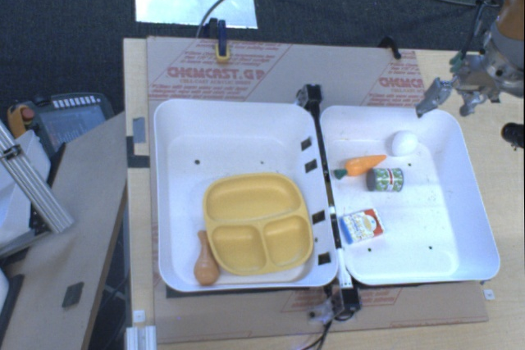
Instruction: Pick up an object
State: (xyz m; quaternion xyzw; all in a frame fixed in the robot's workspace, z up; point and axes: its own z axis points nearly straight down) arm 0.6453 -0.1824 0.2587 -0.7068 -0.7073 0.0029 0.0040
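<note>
The right bin holds a white ball, an orange carrot, a small green-labelled can lying on its side, and a small red-and-white carton. My gripper hangs over the bin's far right corner, up and to the right of the white ball. Its two fingers are spread apart, open, with nothing between them.
The left bin holds a yellow divided plate with a tan wooden piece at its near left edge. A black divider runs between the bins. A pendant and an aluminium bar lie off the bench at the left.
</note>
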